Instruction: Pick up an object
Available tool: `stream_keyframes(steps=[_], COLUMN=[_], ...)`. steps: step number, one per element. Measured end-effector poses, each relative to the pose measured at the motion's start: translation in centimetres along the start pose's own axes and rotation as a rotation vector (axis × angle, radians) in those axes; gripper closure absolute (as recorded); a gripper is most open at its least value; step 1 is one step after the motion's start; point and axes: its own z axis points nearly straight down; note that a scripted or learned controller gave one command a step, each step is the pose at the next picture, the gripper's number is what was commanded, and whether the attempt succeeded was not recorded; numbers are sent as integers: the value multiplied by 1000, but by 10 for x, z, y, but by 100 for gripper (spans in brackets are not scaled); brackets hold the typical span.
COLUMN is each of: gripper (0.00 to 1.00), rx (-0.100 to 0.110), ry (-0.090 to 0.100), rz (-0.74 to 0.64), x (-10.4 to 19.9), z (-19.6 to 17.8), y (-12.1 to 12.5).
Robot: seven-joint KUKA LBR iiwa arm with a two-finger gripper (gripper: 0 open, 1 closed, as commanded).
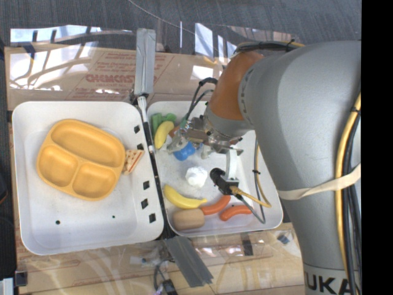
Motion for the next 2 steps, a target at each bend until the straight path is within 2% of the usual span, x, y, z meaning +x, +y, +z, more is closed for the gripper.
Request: stream_keyframes(steps=[1, 2], gripper=[100, 100], rx=[12, -6], ry=[-2, -1], rz=[-6, 5], x=[-1, 17], z=[-4, -95], y=[-2, 26])
